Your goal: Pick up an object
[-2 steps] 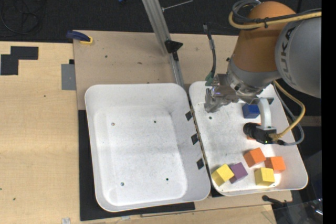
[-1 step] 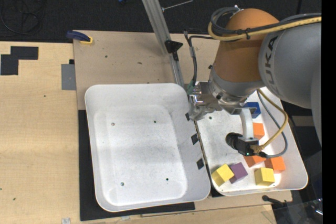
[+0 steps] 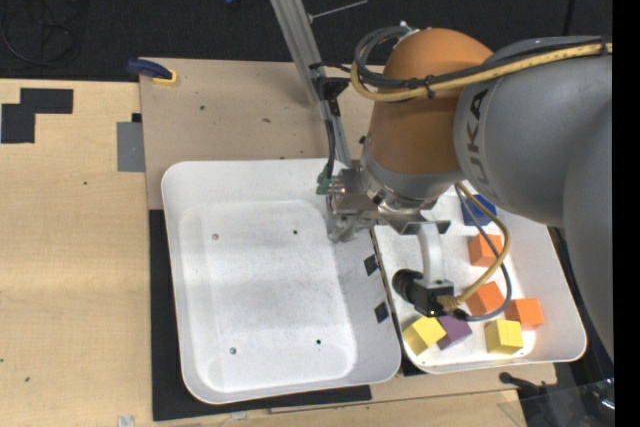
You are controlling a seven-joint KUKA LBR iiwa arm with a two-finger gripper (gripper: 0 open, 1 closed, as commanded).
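**Operator:** What sits closest to me in this shot?

**Spotter:** The arm's grey link [image 3: 545, 135], which fills your right side. Its orange band [image 3: 430, 115] bulges just left of it, above the wrist.

**Operator:** And the gripper?

**Spotter:** You find the gripper [image 3: 342, 210] low over the far right corner of the left bin [image 3: 260, 295], close to the wall that meets the right bin [image 3: 548, 340]. You cannot tell whether it is spread or closed, because the wrist hides it.

**Operator:** Where are the things to pick?

**Spotter:** All in the right bin, apart from the gripper. At the near end you see a yellow block [image 3: 424, 333] touching a purple block [image 3: 453, 329]. A second yellow block [image 3: 503, 336] lies to their right. Just beyond are an orange block [image 3: 487, 298] and a second orange block [image 3: 527, 312]. A third orange block [image 3: 485, 248] lies farther back, and a blue piece [image 3: 478, 206] farther still.

**Operator:** Anything outside the bins?

**Spotter:** An aluminium rail [image 3: 290, 5] rises slanting from the far side of the bench [image 3: 230, 105].
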